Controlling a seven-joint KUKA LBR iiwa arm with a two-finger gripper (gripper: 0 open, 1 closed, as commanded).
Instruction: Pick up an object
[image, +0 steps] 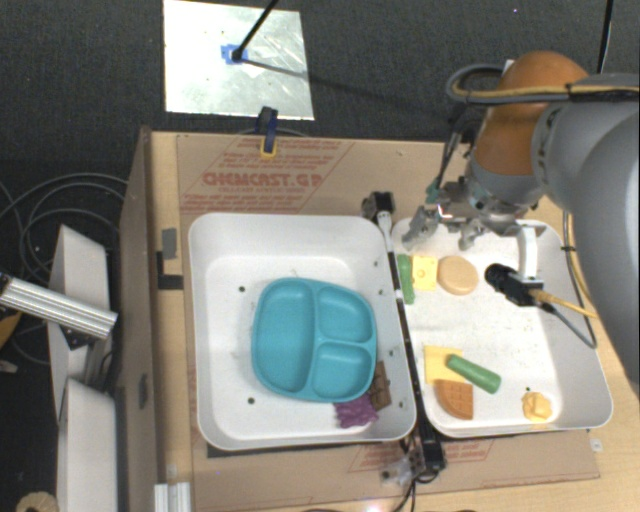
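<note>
You see arm (560, 130) entering from right, upper right of frame; gripper (447, 229) over far edge of right bin (585, 395), fingers spread, nothing between them. Left bin (225, 255) holds blue divided tray (312, 338). Green cylinder (473, 373) lower centre of right bin; round tan disc (459, 276) just below gripper

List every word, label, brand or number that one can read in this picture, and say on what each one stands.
"CHEMCAST GP", red print on the brown cardboard sheet under the two shallow white bins; the last letters are blurred, so this reading is uncertain.
Smaller red print above and below that word: too small to read.
No text is readable on anything else.
</note>
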